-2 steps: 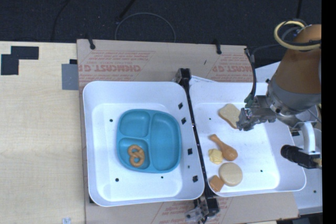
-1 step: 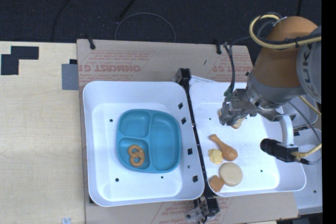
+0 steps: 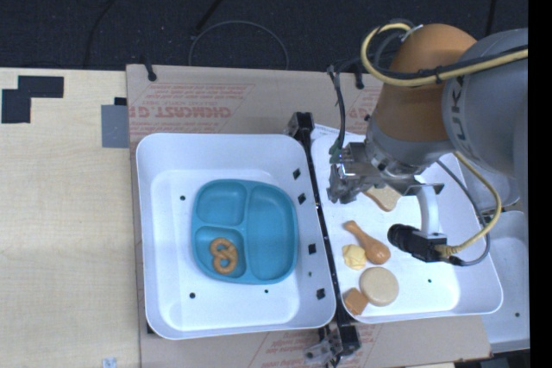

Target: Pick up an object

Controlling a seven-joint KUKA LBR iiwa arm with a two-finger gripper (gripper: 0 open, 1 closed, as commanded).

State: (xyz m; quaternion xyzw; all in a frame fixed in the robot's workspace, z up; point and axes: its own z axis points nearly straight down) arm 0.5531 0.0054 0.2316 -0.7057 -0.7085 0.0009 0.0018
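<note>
Camera view has the arm (image 3: 448,90) reaching over the right bin (image 3: 483,293), its gripper (image 3: 343,178) low near that bin's left wall, and I cannot tell from here how it is set. Just right of the gripper lies a tan bread slice (image 3: 385,198), partly under the wrist. Below the gripper sit a toy drumstick (image 3: 369,243), a pale yellow lump (image 3: 354,257), a round beige bun (image 3: 379,285) and a small orange piece (image 3: 355,301). Well left of the gripper, in the left bin (image 3: 164,185), a blue divided plate (image 3: 259,220) carries a pretzel (image 3: 224,255)
</note>
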